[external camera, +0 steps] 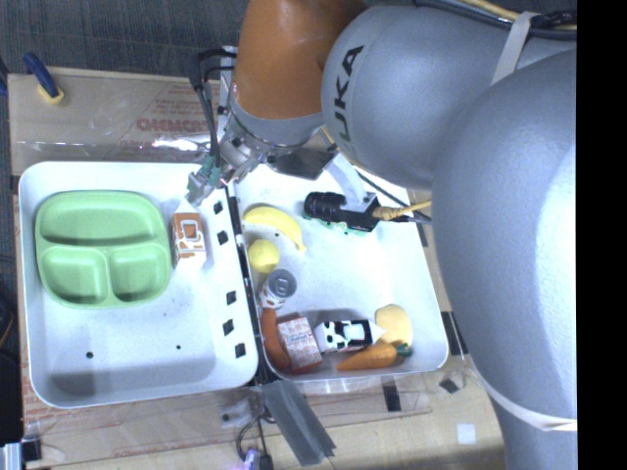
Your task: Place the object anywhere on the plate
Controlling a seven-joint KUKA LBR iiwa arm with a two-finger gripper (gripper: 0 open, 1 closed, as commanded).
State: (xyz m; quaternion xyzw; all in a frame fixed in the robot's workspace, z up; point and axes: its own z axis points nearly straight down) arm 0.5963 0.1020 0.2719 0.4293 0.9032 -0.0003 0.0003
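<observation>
Not done yet. Small orange-and-white object (188,238) just below gripper (206,180), in left bin beside green plate (98,248), not on it. Grip state impossible to tell. Grasp and placing left.

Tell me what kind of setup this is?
Most likely a lab robot manipulation cell, not a real kitchen. A KUKA arm reaches over two white bins taped to a bench; one holds a green compartment plate, the other toy food such as a banana and carrot.
</observation>
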